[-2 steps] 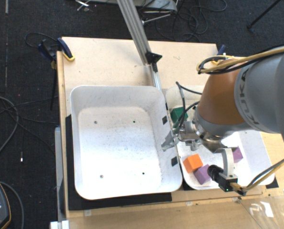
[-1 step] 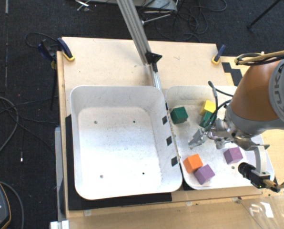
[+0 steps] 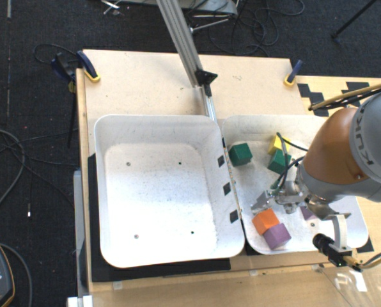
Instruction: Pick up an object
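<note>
Nearest me, the gripper (image 3: 275, 201) hung beside the orange block (image 3: 264, 221), probably lining up; grip unreadable.

Claw (image 3: 275, 197) above orange block (image 3: 264, 221)

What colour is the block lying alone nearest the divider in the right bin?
Green block, seen in the camera view.
</note>
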